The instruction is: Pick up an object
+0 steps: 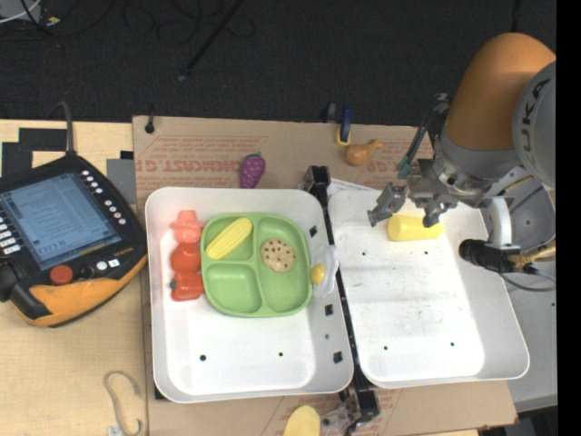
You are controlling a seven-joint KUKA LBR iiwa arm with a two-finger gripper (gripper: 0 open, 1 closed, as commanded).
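"KU" on the arm (542, 107), cardboard (200, 153) print upside down, unreadable

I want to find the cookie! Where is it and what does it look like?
Look in the left white bin, at the green divided plate. The cookie lies in its upper right compartment: round, tan, with dark specks, unlike the yellow corn in the next compartment.

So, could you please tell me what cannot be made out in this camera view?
- Tool: whether it grips the yellow block; its own body hides the contact.
- Yellow object below the bins: cut off by the bottom edge.
- Small yellow item beside the green plate: too small to identify.
- Tablet screen: text too small to read.
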